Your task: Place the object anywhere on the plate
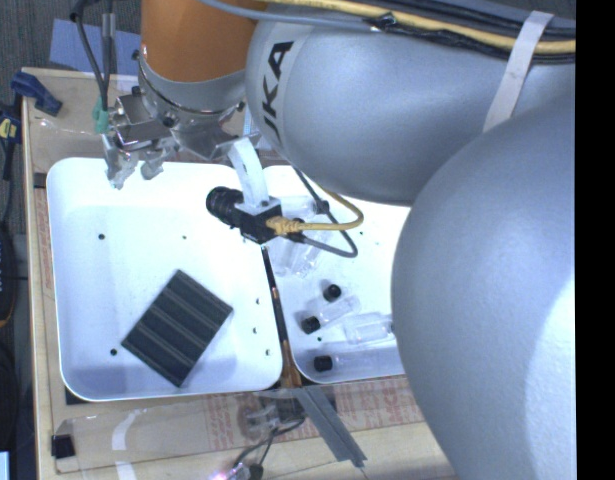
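Above the left white bin's [67,298] far rim, the gripper's [130,168] fingers hang slightly apart and empty, well short of the dark ribbed rectangular plate [177,326].

Two white bins [62,268] side by side, blue clamp [35,90] at bench corner

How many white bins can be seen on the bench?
2: the left bin, with a dark ribbed plate in it, and the right bin, largely covered by the arm.
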Tool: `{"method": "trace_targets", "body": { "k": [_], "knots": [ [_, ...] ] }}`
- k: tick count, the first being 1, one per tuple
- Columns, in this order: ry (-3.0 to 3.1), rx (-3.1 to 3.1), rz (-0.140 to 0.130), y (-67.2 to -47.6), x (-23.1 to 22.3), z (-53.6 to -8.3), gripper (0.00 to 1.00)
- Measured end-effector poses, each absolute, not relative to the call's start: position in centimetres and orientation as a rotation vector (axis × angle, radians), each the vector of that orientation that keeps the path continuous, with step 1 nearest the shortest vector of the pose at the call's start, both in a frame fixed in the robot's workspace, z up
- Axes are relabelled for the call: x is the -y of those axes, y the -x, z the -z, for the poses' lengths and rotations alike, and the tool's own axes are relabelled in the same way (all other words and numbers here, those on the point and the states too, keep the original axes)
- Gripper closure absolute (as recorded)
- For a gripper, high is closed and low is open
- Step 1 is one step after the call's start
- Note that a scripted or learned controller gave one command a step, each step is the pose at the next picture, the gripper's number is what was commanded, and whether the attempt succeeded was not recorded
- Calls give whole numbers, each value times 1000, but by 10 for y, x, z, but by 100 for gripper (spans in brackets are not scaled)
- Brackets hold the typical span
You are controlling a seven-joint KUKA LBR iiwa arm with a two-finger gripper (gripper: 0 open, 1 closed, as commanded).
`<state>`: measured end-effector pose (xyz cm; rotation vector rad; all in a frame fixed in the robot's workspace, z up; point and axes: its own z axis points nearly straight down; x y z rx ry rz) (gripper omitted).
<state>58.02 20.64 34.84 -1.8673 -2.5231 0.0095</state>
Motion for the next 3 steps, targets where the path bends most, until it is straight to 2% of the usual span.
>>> {"method": "trace_targets", "body": {
  "k": [1,2,3],
  "knots": [
    [1590,2706,-7,-502,-198,-280,100],
    [1421,2802,1,-547,-196,-417,100],
    [1179,2907,-6,-494,-150,-207,100]
  ]
}}
